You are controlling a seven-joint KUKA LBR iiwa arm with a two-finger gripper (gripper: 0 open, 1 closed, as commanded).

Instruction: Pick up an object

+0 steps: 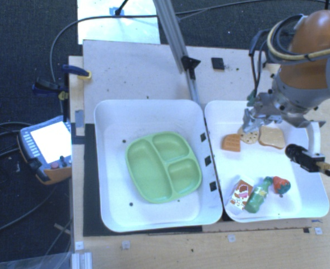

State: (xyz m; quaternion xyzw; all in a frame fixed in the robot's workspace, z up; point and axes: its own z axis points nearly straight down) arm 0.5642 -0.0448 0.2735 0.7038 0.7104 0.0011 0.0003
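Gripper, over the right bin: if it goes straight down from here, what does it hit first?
Most likely the round cracker right under the gripper, with the toast slice beside it. Depth is hard to judge in this slanted view.

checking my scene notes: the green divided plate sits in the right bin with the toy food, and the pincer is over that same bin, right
Not quite. The green divided plastic plate lies in the left white bin, apart from the toy food. The pincer is over the right white bin with the toy food, as the camera view shows.
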